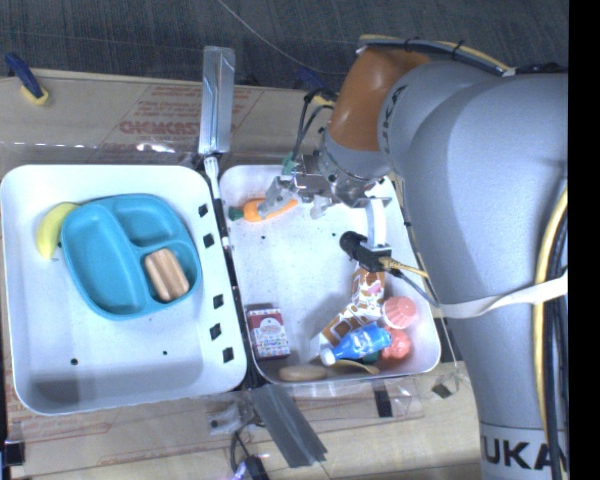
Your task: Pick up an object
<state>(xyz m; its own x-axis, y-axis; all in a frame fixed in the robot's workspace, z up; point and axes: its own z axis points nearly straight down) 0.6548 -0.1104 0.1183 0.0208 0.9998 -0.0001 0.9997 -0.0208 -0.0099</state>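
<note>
An orange carrot toy (255, 209) with a green tip lies at the back left of the right bin (310, 268). My gripper (283, 197) is down right over the carrot's right end, touching or nearly touching it. The grey arm with its orange band (365, 93) reaches in from the right and hides the bin's back right corner.
The right bin's front holds a small red box (268, 330), a giraffe toy (358, 306), a blue bottle (360, 346), pink balls (400, 313) and a tan piece (300, 373). In the left bin (40, 368) are a blue divided plate (120, 258) with a sausage bun (166, 274), and a banana (48, 230).
</note>
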